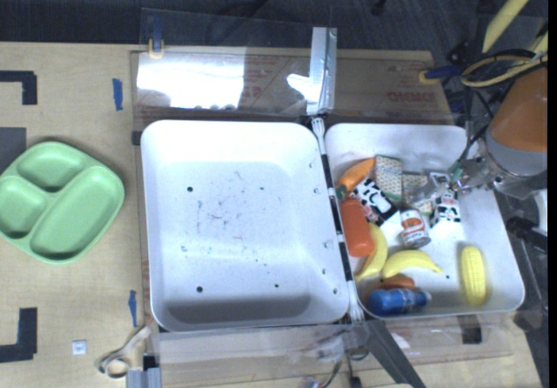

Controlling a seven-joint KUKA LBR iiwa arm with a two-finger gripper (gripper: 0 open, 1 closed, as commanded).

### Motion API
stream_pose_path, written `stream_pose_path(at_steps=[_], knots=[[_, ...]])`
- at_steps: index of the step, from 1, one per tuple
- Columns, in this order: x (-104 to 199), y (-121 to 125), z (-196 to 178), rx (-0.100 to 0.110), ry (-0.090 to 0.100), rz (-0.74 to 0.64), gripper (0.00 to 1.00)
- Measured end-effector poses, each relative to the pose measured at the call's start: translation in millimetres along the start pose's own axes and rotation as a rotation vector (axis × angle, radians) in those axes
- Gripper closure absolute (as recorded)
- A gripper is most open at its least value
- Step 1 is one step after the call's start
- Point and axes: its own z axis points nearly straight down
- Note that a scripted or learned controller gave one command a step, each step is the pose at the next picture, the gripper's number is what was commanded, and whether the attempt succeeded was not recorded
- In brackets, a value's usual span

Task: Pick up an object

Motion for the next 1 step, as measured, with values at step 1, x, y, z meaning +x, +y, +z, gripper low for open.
stream_pose_path(at_steps=[1], knots=[[-2.8, 0.5, -10.7, -0.003, -0.007, 0.001, 1.00]])
